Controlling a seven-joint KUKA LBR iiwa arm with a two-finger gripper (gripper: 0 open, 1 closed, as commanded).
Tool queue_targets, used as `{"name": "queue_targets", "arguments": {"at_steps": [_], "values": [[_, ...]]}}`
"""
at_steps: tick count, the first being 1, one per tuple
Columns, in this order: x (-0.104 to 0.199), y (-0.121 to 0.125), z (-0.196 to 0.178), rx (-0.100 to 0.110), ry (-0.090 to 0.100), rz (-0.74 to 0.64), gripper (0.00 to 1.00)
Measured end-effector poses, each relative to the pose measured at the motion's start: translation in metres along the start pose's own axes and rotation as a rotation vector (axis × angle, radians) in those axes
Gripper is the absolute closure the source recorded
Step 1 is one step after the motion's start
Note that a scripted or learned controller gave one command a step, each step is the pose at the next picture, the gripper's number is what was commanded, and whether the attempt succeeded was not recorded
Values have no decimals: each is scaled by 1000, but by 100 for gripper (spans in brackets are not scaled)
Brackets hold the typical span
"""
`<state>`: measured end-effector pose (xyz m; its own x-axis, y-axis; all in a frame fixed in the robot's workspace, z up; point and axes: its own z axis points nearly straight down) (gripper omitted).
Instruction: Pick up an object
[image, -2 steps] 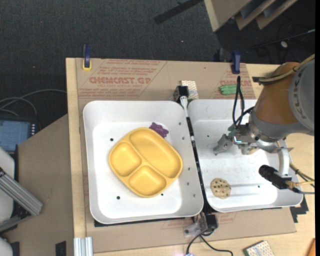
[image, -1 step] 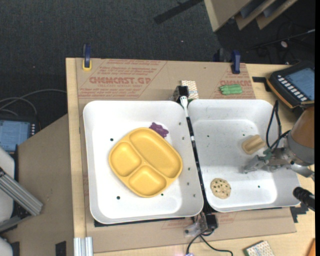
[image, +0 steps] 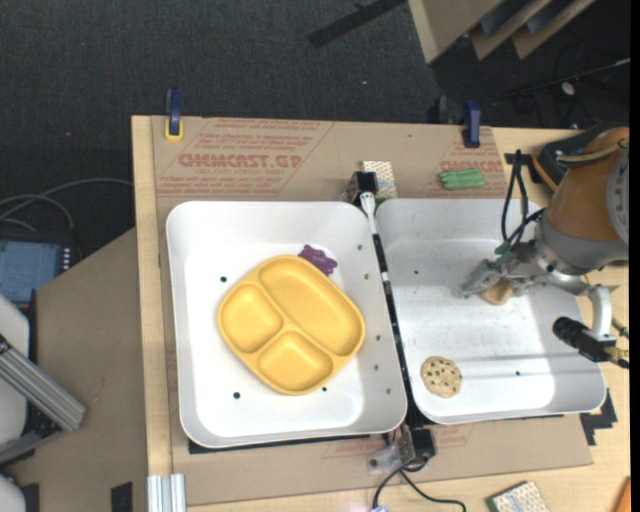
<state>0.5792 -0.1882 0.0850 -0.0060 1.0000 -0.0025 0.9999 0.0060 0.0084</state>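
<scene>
Beside the cookie (image: 441, 376), up and to its right in the right bin (image: 450, 250), the gripper (image: 497, 283) closes on a small tan object (image: 495, 292), seemingly between its fingers. Probably light and rigid; pinch across its middle. Printed above both bins: "CHEMCAST G.P." (image: 240, 159).
</scene>
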Motion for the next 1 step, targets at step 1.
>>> {"name": "queue_targets", "arguments": {"at_steps": [1], "values": [[-2,-3,-11,3,-1,5,100]]}}
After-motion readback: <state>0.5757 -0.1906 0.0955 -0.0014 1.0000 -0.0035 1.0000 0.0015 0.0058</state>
